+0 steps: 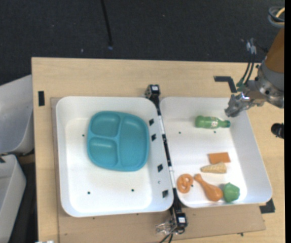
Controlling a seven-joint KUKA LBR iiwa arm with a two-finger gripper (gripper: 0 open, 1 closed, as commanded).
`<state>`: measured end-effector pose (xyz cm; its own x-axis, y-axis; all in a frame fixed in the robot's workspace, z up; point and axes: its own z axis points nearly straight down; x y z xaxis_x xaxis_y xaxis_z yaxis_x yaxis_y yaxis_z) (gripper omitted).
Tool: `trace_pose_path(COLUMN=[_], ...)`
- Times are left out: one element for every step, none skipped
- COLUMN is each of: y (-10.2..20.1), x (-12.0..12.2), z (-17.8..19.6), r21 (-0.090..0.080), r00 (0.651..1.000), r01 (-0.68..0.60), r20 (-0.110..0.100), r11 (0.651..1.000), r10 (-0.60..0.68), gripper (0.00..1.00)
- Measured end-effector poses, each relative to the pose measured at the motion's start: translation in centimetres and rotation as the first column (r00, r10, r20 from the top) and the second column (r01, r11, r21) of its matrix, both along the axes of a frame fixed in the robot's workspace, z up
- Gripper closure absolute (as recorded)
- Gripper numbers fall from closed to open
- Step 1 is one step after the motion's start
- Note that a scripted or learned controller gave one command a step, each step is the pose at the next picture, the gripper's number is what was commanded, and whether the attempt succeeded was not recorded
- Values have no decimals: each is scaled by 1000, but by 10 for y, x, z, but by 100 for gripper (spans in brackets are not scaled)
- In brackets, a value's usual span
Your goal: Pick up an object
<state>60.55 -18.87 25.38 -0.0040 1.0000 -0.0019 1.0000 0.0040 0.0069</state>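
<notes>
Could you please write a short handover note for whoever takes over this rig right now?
Gripper: over the far right corner of the right bin, just above and right of the green bottle; nothing visibly held, and whether it is open or shut is unclear from this view.
Right bin contents: green bottle lying at the far end; orange block and pale corn piece mid-bin; orange pretzel, orange drumstick and green round piece along the near edge.
Left bin: holds a teal divided plate.
Done: nothing lifted yet.
Left: grasp and raise one object; the bottle is nearest.
</notes>
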Motion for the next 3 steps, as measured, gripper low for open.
trace_pose_path(y=[62,113,164], x=[10,17,25], z=[2,-10,0], r21=[2,2,3], r00=[1000,1000,1000], r01=[-3,-1,-2], r20=[-5,-7,-4], r11=[1000,1000,1000], r10=[3,2,2], gripper=[100,100,100])
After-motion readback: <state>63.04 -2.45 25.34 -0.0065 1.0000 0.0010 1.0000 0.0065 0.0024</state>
